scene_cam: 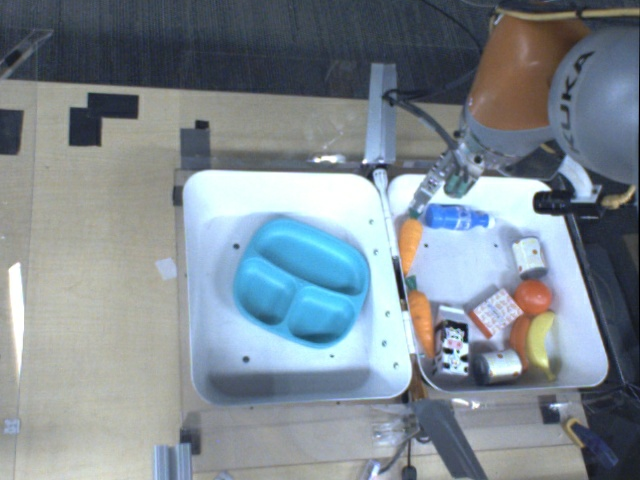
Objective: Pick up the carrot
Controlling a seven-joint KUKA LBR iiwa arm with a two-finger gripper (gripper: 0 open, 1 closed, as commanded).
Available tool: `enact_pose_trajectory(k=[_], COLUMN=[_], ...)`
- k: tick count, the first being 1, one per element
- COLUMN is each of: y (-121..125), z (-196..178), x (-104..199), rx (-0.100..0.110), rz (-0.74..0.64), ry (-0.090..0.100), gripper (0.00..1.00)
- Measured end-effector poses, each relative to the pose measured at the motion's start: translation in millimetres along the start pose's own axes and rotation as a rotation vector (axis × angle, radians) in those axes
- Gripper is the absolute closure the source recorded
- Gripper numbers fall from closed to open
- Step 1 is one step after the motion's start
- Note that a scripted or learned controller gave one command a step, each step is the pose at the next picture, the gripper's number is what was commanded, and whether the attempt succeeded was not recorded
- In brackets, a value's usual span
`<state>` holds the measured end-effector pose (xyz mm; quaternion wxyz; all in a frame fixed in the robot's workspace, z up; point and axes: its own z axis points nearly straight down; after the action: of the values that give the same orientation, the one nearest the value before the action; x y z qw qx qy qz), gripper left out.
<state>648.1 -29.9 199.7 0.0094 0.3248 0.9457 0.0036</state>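
Observation:
Two orange carrots lie along the left wall of the right bin point(590, 368). The upper carrot point(410, 246) points up and down near the bin's far left corner. The lower carrot point(421, 323) lies closer to the front. My gripper point(432, 196) hangs over the far left part of the right bin, just above and to the right of the upper carrot's top end, beside a blue and white bottle point(457, 218). I see nothing held in it.
The left bin point(205, 368) holds a blue divided plate point(300, 280). In the right bin are a small can point(528, 255), a red and white box point(495, 311), a tomato point(535, 295), a banana point(541, 340), a black and white carton point(453, 345) and a silver can point(497, 366).

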Motion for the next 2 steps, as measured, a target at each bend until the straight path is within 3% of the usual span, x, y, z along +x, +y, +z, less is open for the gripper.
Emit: enact_pose_trajectory(k=[2], y=[5.2], z=[-25.5], x=[-2.4], rx=[-0.014], rz=[-0.003], ry=[-0.015], gripper=[1.0])
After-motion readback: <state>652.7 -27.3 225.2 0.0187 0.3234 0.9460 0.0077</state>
